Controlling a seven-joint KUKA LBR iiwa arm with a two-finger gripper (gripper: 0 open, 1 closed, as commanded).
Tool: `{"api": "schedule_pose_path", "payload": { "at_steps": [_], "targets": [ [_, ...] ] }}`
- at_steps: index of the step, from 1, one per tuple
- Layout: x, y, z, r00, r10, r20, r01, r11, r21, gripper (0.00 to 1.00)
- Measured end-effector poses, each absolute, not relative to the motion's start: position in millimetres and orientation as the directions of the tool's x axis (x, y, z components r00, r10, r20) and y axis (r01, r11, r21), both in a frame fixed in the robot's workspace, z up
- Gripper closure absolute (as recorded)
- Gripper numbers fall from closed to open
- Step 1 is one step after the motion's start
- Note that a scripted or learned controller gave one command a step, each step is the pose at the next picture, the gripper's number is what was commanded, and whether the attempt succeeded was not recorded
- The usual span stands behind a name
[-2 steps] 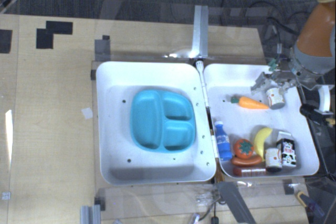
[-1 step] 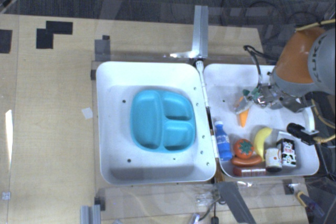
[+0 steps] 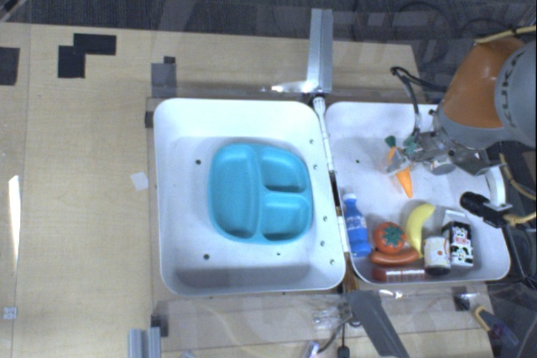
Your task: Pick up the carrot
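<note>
The carrot (image 3: 404, 179) is a small orange piece with a green top, lying on the floor of the right bin (image 3: 361, 130) near its middle. My gripper (image 3: 417, 149) hangs over the same bin, just above and to the right of the carrot, close to its green end. From this slanted view I cannot see whether it touches the carrot. The grey arm with its orange band (image 3: 470, 92) comes in from the right.
Along the right bin's front sit a blue bottle (image 3: 356, 224), a tomato (image 3: 388, 236), a banana (image 3: 417, 222), a sausage (image 3: 394, 257), a small can (image 3: 435, 254) and a cow-patterned carton (image 3: 458, 243). The left bin (image 3: 180, 180) holds a blue divided plate (image 3: 258, 190).
</note>
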State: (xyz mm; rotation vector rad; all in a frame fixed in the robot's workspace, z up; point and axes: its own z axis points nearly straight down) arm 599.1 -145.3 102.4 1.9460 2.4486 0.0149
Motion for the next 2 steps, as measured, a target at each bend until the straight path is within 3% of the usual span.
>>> {"api": "schedule_pose_path", "payload": {
  "at_steps": [1, 2],
  "targets": [
    [587.7, -111.5, 89.5, -0.371, 0.929, -0.006, 0.929, 0.371, 0.01, 1.0],
    [577.8, -32.8, 205.9, -0.504, 0.863, -0.004, 0.863, 0.504, 0.007, 1.0]
  ]
}}
